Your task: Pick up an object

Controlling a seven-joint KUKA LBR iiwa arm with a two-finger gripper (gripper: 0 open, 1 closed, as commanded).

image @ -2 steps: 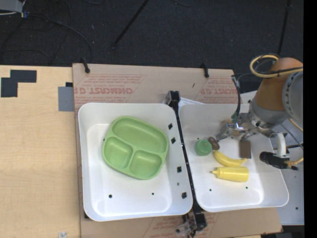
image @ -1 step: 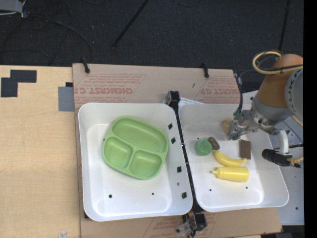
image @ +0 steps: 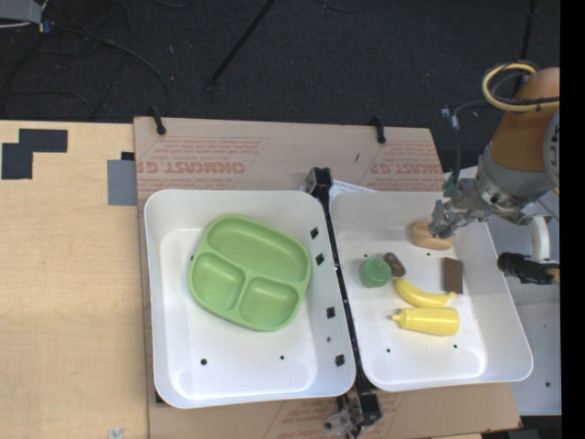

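While tilted, arm point(image: 521, 144) over tan disc point(image: 428, 235)

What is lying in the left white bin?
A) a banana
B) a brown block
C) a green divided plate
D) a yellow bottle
C: the green divided plate lies alone in the left bin; the banana, yellow bottle and brown block are all in the right bin.

This is a robotics lab. A grey industrial arm point(image: 521, 154) with an orange band reaches over a table point(image: 64, 291) of pale wood marked with black and grey squares. Two white bins point(image: 174, 373) sit on printed cardboard point(image: 274, 158), clipped together along a black divider point(image: 334, 282). Loose cables point(image: 119, 53) trail across dark carpet point(image: 366, 53) behind.
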